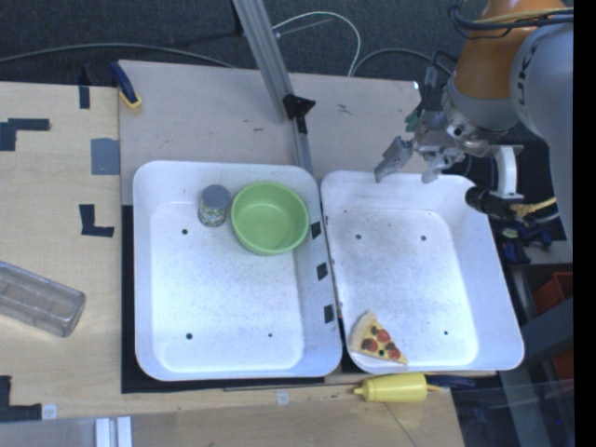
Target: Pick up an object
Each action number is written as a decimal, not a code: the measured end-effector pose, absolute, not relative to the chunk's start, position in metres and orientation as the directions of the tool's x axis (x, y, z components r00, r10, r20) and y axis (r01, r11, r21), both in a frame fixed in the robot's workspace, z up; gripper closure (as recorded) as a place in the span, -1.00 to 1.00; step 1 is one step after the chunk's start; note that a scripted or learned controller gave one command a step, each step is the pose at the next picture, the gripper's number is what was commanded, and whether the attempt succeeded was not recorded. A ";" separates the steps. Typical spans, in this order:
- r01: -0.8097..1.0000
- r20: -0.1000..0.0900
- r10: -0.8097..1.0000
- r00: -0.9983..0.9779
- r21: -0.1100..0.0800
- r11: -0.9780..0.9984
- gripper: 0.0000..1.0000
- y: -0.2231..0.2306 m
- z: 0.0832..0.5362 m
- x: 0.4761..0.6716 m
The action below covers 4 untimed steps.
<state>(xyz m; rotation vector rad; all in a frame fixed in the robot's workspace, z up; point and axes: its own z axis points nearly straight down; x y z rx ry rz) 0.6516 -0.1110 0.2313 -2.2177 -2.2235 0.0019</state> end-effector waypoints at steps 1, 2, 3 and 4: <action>1.000 0.000 1.000 -0.003 -0.002 0.003 -1.00 -0.111 0.231 0.652; 1.000 -0.001 1.000 -0.002 -0.008 0.002 -1.00 -0.112 0.175 0.640; 1.000 -0.001 1.000 -0.003 -0.006 0.003 -1.00 -0.108 0.127 0.646; 1.000 -0.002 1.000 -0.003 -0.001 0.003 -1.00 -0.107 0.087 0.646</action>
